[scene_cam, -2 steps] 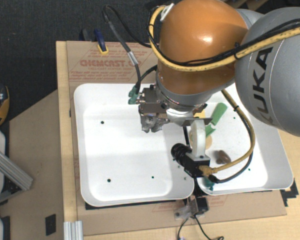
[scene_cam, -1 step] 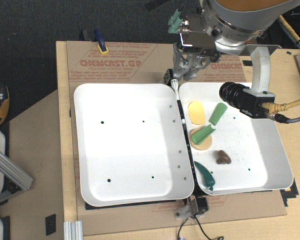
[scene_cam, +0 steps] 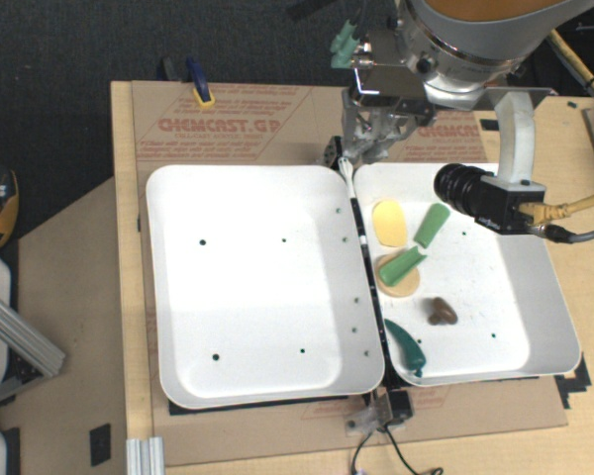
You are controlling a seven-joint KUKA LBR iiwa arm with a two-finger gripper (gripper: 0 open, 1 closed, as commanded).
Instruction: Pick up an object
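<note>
Claw at right bin's far-left rim, objects clustered left.

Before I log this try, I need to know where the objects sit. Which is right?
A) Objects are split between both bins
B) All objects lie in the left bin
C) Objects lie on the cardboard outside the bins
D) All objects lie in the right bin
D: the yellow piece, two green blocks, brown lump and teal piece all lie in the right bin.
</note>
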